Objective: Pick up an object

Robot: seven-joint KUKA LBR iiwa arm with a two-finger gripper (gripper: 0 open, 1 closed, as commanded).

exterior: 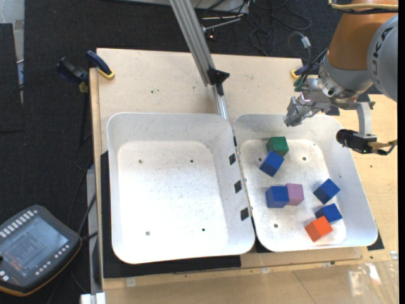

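My gripper (295, 116) hangs over the far edge of the right bin (354, 189), up and to the right of a green cube (277, 145). No block sits between its tips. Just below the green cube lies a blue cube (271, 163). Further toward the front, another blue cube (276, 196) touches a pink cube (295, 194). Near the bin's right side are two more blue cubes (326, 190) (329, 213), and an orange cube (318, 228) lies at the front right.
The left bin (126, 170) sits beside the right one. A slanted metal pole (193, 30) runs from the top down to the gap between the bins. A teach pendant (31, 249) lies at the lower left. Clamps (95, 65) grip the board's far left corner.
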